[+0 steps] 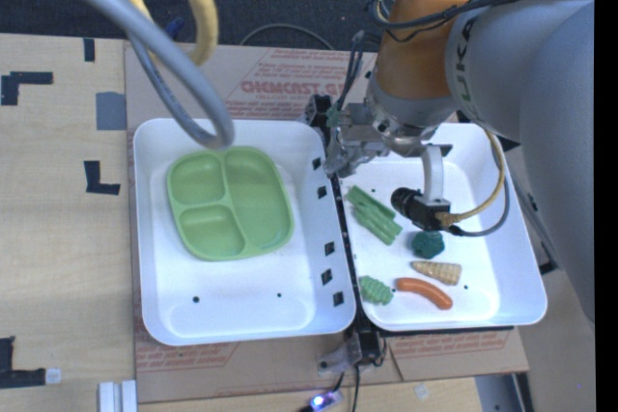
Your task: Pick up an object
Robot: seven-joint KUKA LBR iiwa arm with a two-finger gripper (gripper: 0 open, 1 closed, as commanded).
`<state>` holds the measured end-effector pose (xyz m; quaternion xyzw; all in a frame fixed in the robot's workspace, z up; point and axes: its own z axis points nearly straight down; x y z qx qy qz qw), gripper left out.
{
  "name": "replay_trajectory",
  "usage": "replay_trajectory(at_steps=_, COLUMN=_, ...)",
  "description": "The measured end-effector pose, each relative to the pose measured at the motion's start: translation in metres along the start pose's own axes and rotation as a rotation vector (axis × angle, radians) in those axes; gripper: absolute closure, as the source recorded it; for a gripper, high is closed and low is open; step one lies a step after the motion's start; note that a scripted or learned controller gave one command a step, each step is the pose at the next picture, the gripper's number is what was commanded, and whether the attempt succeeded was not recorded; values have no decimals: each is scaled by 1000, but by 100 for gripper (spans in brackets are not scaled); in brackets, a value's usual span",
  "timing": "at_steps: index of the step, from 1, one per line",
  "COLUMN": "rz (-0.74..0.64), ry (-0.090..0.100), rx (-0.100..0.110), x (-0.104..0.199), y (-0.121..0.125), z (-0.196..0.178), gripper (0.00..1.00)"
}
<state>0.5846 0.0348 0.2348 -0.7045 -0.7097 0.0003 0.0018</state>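
Grey arm [541, 63] overhangs the right bin [502, 289]; its tool [340, 150], grip state unreadable, sits up-left of the green stick [375, 213], which runs diagonally down-right.

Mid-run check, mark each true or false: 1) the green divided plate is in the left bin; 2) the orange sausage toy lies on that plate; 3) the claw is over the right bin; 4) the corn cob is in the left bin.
1) True: the green divided plate sits in the left bin.
2) False: the orange sausage toy lies on the floor of the right bin.
3) True: the claw hangs over the right bin's upper left corner.
4) False: the corn cob is in the right bin.
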Motion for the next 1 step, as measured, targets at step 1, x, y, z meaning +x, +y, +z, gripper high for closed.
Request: replay_trajectory(at_steps=1, rz=1, ry=-2, rx=0, x=49, y=-8, z=9, gripper=100)
